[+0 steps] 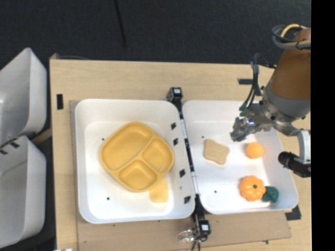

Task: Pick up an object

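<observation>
Nothing is lifted yet; your tool (239, 132) hangs over the right bin (225, 203), its state unreadable; the bread slice (215, 152) lies just below-left of it, ungrasped; grasp and lift remain.

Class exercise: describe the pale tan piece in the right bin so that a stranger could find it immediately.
Start at the right bin. On its left half lies the bread slice, flat and pale tan. Its neighbours, the orange ball and the pumpkin, are round and bright orange.
</observation>
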Controlling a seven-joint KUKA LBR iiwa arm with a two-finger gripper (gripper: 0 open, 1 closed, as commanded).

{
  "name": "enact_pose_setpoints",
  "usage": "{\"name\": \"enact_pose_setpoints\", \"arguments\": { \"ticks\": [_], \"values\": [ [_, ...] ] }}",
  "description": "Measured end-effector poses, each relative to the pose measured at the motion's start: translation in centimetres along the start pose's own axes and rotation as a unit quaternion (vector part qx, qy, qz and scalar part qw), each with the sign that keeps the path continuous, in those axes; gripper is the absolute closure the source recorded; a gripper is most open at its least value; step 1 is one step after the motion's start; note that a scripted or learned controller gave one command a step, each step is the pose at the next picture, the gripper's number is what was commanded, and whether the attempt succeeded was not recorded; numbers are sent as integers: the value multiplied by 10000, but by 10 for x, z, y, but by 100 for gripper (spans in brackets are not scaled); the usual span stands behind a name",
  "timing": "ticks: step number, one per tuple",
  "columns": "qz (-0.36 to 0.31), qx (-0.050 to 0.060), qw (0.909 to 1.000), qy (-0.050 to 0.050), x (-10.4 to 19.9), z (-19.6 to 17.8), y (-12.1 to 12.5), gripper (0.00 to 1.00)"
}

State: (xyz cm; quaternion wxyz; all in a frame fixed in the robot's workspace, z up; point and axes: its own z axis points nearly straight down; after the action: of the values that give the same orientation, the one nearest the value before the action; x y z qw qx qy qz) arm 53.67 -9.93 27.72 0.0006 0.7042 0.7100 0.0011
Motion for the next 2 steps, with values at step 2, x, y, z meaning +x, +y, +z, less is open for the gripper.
{"name": "enact_pose_setpoints", "arguments": {
  "ticks": [2],
  "values": [
    [3, 2, 10000, 2, 101, 8, 11, 100]
  ]
}}
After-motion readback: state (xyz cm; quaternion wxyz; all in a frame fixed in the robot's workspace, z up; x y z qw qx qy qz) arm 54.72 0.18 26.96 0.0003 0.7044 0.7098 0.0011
